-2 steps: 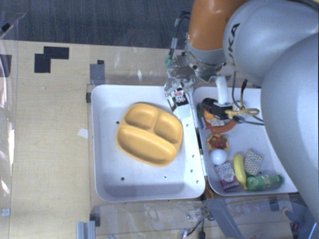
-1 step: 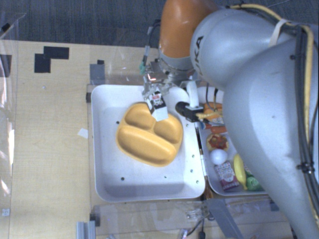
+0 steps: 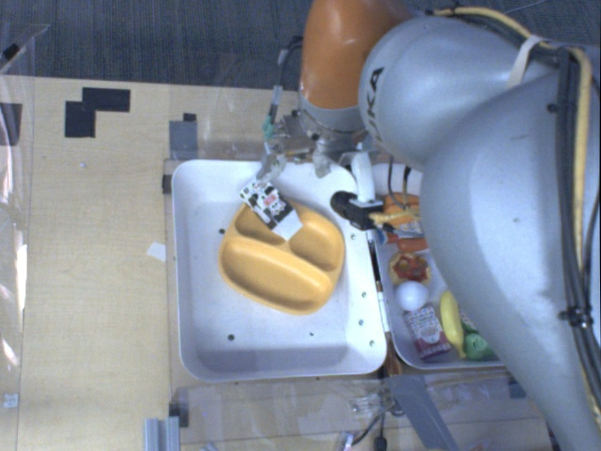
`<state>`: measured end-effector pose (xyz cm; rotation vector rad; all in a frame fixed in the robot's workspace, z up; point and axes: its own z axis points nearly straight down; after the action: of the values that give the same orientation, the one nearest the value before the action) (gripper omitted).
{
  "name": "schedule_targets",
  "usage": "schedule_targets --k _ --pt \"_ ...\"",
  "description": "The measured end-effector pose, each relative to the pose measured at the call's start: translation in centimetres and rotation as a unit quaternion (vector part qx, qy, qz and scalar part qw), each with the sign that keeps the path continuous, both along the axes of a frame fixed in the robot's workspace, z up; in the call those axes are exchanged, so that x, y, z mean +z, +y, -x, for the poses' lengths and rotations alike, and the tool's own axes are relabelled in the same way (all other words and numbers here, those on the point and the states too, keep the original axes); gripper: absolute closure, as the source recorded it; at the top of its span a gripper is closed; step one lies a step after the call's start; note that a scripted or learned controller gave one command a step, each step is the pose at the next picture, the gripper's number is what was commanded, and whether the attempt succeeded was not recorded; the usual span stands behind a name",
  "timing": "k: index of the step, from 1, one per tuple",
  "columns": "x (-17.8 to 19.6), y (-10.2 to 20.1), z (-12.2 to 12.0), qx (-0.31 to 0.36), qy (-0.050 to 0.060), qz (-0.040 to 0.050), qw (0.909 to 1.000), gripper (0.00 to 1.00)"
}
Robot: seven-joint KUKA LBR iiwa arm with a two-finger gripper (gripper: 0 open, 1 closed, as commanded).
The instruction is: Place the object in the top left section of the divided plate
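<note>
A yellow divided plate (image 3: 282, 261) lies in the left white bin (image 3: 202, 252). A small black-and-white patterned packet (image 3: 266, 205) hangs tilted over the plate's top left section, its lower corner near the ridge between the sections. My gripper (image 3: 267, 175) comes down from the orange-banded wrist just above the plate's far rim. It is shut on the packet's upper edge. The wrist hides the bin's far right corner.
The right bin (image 3: 399, 341) holds several small things: a white egg (image 3: 410, 296), a yellow banana (image 3: 452, 319), a red packet (image 3: 427, 332), a green item (image 3: 479, 346) and orange-red food (image 3: 409, 263). The big grey arm covers the right side.
</note>
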<state>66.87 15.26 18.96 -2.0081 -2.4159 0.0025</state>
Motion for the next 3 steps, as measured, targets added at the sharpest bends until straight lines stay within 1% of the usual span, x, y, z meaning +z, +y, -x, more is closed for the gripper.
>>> schedule_targets --k 1,2,3 --pt "0.7 0.1 -0.1 0.003 0.000 0.0007 1.0000 1.00" --pt "4.2 -2.3 4.0 0.089 0.000 -0.0005 0.9960 1.00" --pt "4.9 -2.3 3.8 0.089 0.000 -0.0005 0.9960 1.00"
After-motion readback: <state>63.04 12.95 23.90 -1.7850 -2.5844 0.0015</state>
